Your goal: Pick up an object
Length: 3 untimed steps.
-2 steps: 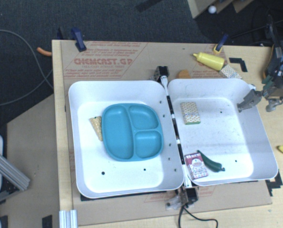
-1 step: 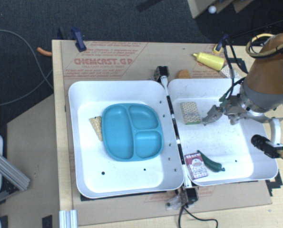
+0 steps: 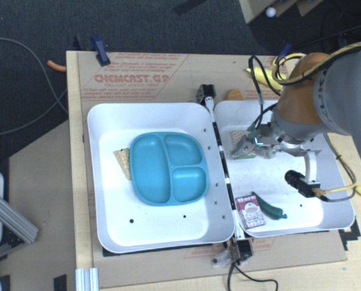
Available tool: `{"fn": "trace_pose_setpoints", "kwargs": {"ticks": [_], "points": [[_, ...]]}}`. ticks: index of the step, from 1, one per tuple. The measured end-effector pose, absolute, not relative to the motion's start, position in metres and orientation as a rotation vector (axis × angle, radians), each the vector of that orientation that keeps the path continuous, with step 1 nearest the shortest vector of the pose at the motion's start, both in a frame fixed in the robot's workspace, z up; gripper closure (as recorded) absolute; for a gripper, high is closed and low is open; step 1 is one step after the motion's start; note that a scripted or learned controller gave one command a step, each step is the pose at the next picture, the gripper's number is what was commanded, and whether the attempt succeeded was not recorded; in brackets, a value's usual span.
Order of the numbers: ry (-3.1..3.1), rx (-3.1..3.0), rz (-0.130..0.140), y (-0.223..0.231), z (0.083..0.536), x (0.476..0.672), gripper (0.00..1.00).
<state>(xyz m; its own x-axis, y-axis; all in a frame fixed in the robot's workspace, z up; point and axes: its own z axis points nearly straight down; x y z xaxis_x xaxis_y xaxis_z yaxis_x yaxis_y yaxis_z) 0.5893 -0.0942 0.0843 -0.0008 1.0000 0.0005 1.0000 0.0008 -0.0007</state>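
1. In the left bin (image 3: 107, 220) a blue divided plate (image 3: 168, 167) lies roughly in the middle, with a tan, speckled wedge (image 3: 123, 160) touching its left edge and partly tucked under it. Both are well apart from the tool, on the other side of the wall between the bins.

2. At the near left corner of the right bin (image 3: 332, 214) lies a small red-and-white packet (image 3: 250, 211), and just right of it, touching or nearly so, a green pepper-like thing (image 3: 269, 206) whose long axis runs slantwise from far-left to near-right.

3. The tool (image 3: 248, 147) hangs low at the far left of the right bin, over a pale, speckled patch (image 3: 237, 137) that may be a small object; I cannot tell what it is, nor whether the tool is open or closed.

4. The relation that counts, as I judge it: the packet and the pepper lie toward the near side from the tool, in the same bin, much nearer than the plate. A grasp across the pepper's short axis looks likeliest to succeed.
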Motion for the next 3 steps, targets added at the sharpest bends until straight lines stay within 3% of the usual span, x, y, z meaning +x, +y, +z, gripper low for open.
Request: {"fn": "trace_pose_setpoints", "kwargs": {"ticks": [1,2,3], "points": [[-2.223,-2.222,0.0,-0.118,0.085,0.63,0.0],[-2.225,-2.222,-0.001,-0.118,0.095,0.631,1.0],[-2.225,-2.22,-0.004,-0.051,0.186,0.612,1.0]]}}
